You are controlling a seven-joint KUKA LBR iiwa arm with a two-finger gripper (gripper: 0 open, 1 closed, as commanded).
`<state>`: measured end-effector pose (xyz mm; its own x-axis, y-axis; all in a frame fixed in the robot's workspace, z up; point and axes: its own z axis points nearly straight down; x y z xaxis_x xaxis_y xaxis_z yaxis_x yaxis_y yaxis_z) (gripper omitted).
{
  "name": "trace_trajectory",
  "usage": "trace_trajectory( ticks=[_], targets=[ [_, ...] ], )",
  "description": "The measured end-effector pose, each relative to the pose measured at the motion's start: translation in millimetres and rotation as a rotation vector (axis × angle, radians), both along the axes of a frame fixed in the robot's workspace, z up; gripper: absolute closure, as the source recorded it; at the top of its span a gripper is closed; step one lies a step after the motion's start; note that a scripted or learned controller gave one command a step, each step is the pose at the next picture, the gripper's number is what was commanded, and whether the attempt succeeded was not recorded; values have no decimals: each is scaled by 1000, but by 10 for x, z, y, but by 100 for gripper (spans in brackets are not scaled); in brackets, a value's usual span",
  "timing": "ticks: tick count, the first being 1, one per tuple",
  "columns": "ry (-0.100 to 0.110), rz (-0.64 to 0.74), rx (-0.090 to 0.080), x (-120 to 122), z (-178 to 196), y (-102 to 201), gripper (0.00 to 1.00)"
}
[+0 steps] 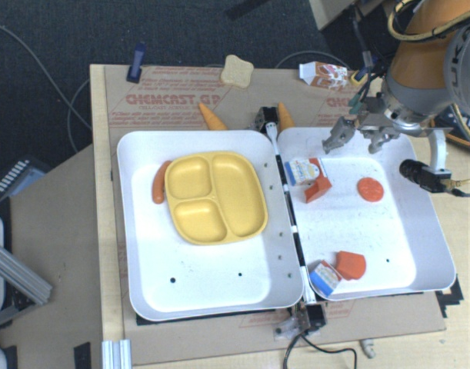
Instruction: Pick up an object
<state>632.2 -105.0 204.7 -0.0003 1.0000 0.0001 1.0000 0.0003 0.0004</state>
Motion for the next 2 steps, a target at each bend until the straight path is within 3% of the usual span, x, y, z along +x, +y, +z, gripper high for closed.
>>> trace_trajectory(
  ticks=[1, 2],
  targets=[
    [4, 0, 1, -10, -752, 90, 0],
    [-5, 0, 1, -83, -1159, 126, 0]
  ],
)
